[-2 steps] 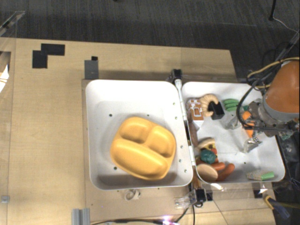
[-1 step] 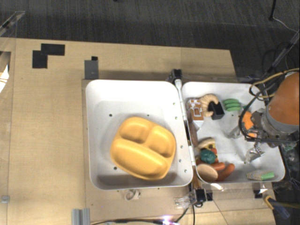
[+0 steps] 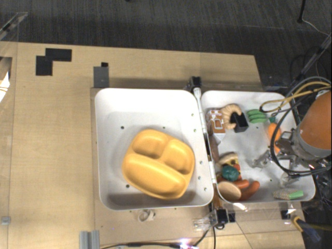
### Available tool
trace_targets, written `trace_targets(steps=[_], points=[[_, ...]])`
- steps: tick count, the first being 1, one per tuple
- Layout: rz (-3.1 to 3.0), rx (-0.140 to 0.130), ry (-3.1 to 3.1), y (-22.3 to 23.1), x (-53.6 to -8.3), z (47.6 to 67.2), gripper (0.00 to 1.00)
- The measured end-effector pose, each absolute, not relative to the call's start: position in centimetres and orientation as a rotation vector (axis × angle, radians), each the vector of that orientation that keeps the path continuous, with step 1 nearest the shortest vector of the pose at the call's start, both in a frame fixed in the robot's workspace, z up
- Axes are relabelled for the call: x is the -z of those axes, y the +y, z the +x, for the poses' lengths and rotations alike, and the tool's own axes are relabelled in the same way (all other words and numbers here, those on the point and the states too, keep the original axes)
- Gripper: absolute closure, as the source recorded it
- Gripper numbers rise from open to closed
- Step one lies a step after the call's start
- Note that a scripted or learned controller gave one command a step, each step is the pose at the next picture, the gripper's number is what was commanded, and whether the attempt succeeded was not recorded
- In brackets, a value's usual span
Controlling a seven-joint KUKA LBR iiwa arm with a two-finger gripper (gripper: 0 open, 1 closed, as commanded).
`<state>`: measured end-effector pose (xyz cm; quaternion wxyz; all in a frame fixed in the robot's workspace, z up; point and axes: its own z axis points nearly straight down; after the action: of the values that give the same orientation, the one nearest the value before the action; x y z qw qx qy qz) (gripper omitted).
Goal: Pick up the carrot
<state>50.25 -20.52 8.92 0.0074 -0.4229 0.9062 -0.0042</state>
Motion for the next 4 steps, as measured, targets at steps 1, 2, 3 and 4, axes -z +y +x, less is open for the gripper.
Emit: trace_targets(steps=[1, 2, 3, 4], points=[[-1.684, 0.019, 2.634, -20.5, -8.9, 49.8, 0.0], [-1.516, 0.009, 2.736, -20.4, -8.8, 57.9, 0.0], [-1.508, 0.019, 2.727, -20.3, -10.3, 58.3, 1.0], [-1.508, 0.017, 2.727, -20.3, -10.2, 58.3, 0.0]])
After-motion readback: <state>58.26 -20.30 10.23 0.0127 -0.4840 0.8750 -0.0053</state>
